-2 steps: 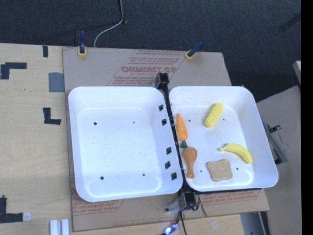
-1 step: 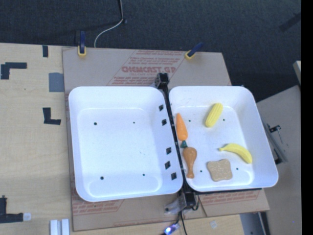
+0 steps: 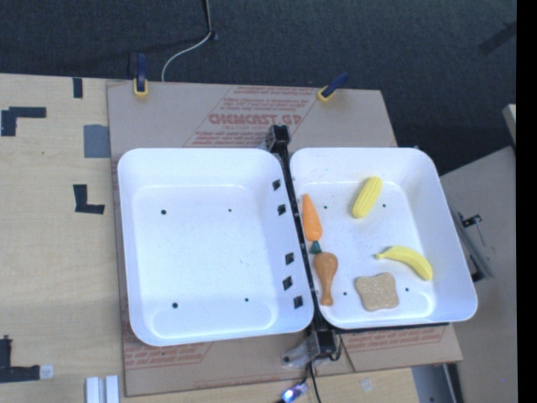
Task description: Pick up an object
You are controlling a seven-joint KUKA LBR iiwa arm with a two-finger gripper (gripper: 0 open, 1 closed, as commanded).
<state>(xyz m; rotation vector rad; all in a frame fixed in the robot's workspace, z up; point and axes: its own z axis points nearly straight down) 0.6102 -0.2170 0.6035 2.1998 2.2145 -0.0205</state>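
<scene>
Progress: nothing lifted yet, as far as I can judge; every object lies flat in the right bin (image 3: 436, 183), so the whole pick is left to do.
Corn cob (image 3: 367, 197): at about 1 o'clock in that bin, apart from the rest.
Carrot (image 3: 310, 218): at 9 o'clock, just beside the dividing wall.
Drumstick (image 3: 325, 276): at 7 o'clock, just below the carrot.
Banana (image 3: 408, 261): at 4 o'clock.
Bread slice (image 3: 377, 292): at 6 o'clock, near the banana.
Left bin (image 3: 134, 225): white, on the desk (image 3: 50, 250).
Hand: cannot tell whether apart or together.
</scene>
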